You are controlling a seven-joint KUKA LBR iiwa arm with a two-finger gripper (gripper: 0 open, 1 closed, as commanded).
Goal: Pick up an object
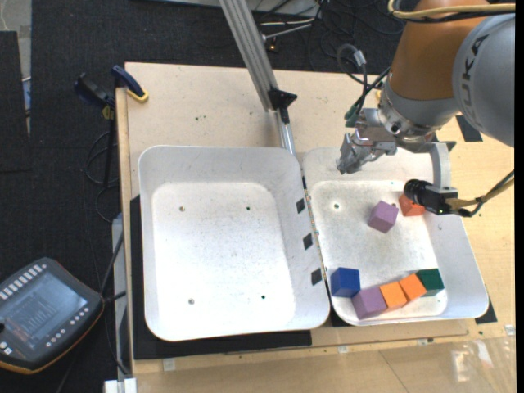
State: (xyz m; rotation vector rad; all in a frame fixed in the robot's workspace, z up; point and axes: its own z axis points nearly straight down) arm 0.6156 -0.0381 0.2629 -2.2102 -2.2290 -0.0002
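The right bin holds several blocks. A purple cube lies near its middle, and a red-orange block sits at its right wall, partly behind a black part of the arm. Along the front wall stand a blue cube, a purple block, an orange block and a green block. My gripper hangs over the bin's far left corner, up and left of the purple cube, with nothing seen between its fingers.
The left bin lies beside the right one. A slanted metal pole comes down between the bins at the back. A teach pendant rests off the bench at lower left. A blue-and-yellow clamp sits at the bench's far left corner.
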